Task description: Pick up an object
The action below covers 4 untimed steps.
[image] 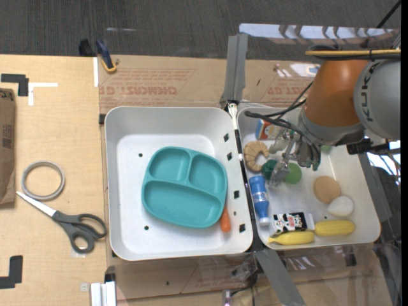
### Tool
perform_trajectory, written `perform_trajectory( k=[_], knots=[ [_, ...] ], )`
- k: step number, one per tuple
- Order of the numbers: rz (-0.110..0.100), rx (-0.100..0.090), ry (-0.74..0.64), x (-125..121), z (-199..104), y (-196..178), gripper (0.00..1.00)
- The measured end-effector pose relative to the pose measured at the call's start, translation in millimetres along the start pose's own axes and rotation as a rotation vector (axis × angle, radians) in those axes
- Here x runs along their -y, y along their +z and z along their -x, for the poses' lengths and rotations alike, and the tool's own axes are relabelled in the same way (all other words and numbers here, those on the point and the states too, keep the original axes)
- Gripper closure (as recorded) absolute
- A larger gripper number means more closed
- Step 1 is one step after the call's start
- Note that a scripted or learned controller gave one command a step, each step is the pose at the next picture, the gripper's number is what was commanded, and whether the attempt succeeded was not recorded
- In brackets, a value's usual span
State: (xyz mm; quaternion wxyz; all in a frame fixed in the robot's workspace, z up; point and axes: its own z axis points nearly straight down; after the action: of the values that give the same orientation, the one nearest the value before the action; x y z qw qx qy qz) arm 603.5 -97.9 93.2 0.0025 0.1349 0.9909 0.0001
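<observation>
My gripper (pixel 282 163) reaches down into the right bin (pixel 360 171) from the grey arm with the orange band (pixel 335 94). Its tip is over a green ball (pixel 292 174) and a small dark green piece (pixel 270 167), just right of a tan croissant (pixel 255 155). Whether it touches either green thing I cannot tell. A blue bottle (pixel 258 196) lies along the bin's left wall. A brown egg (pixel 326 188) and a white egg (pixel 342 206) lie to the right. A banana (pixel 292 238), a yellow block (pixel 335 228) and a cow-patterned box (pixel 293 222) line the front.
The left bin (pixel 121 171) holds a teal divided plate (pixel 185 187) and a small orange carrot (pixel 225 221) near its front right corner. Scissors (pixel 67 222) and a tape roll (pixel 43 180) lie on the bench to the left. A divider wall (pixel 239 171) separates the bins.
</observation>
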Motion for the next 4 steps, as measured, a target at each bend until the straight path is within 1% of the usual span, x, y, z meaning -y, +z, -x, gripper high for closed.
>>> perform_trajectory(
  k=[1,2,3,4],
  knots=[
    [0.000,0.004,-0.025,34.1,-64.5,-0.8,0.00],
    [-0.001,0.001,0.064,90.0,20.0,0.2,0.00],
    [0.000,-0.002,0.043,8.1,-14.1,0.4,0.00],
    [0.003,0.017,0.023,26.0,-77.6,-3.7,0.00]
  ],
)
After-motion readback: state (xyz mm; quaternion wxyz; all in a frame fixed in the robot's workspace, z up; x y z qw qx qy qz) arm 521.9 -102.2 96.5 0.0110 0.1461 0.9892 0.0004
